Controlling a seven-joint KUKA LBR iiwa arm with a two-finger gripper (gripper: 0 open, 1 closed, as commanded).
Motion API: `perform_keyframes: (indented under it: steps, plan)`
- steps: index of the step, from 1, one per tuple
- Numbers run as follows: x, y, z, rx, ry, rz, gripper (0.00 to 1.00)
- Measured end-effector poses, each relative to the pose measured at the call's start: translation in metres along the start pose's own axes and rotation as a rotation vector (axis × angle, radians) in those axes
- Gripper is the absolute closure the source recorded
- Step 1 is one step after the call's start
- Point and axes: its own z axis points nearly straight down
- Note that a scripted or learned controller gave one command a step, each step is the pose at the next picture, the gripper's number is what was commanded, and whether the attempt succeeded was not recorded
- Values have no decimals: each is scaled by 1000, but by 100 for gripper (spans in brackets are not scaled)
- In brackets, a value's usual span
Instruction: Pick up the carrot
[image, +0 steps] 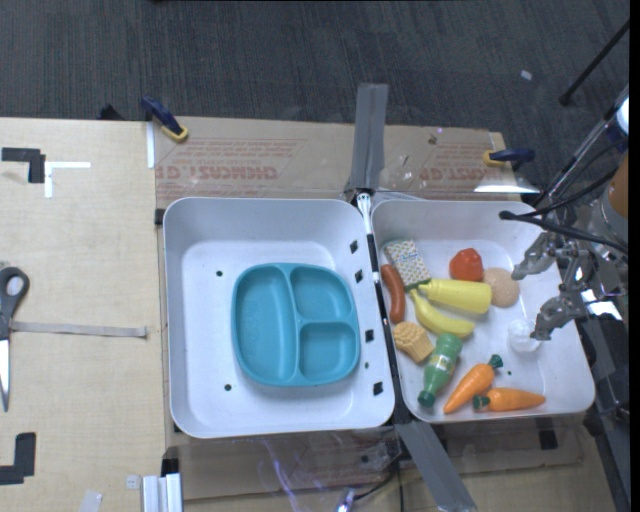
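Metallic gripper (541, 293), seemingly black cables

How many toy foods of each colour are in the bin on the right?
Orange: 2, carrot and carrot
Yellow: 2, corn and banana
Red: 2, tomato and sausage
Green: 1, bottle
Tan: 3, cracker, bread piece, egg
Total: 10

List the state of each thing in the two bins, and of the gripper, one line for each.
Blue divided plate: flat in the left bin.
Two carrots: lying in the right bin's front, leafy ends nearly meeting.
Green bottle: lying on its side.
Bananas: lying, stacked.
Sausage: lying by the left wall.
Gripper: above the right bin, holding nothing.
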Motion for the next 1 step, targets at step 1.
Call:
perform_keyframes:
  steps: [1]
  plan:
    - [47,26,96,0,0,-167,0]
